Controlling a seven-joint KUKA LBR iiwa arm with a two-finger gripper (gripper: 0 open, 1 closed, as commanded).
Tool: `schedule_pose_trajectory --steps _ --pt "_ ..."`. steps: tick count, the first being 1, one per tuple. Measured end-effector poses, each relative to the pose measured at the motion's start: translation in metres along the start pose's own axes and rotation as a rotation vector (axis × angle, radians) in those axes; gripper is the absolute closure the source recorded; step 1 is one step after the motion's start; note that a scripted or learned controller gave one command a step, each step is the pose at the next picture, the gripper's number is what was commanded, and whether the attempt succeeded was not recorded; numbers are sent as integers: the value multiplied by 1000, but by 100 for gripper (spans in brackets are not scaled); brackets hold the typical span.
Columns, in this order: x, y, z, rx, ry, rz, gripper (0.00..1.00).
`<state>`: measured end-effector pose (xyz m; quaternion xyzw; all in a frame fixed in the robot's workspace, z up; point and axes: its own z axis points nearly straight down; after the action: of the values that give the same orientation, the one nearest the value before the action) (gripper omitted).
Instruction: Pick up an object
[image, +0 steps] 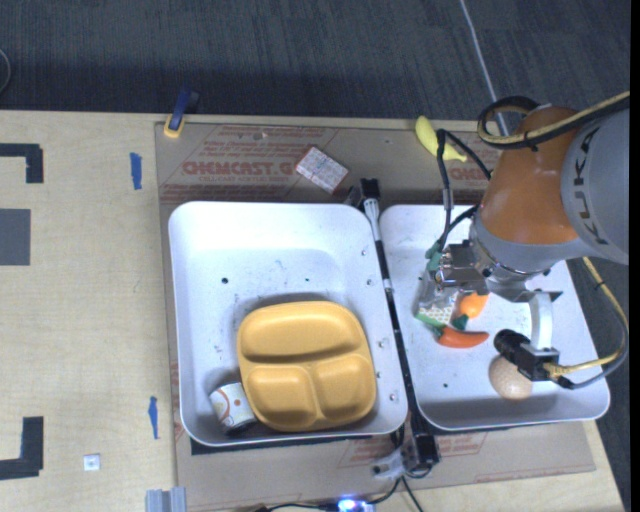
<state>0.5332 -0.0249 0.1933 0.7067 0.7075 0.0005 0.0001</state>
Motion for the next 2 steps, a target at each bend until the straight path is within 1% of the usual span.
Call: schedule_pose_trajectory --steps 1,2 --pt "0 0 0 0 0 1 0" --pt "-79 30 101 -12 -4 2 0"
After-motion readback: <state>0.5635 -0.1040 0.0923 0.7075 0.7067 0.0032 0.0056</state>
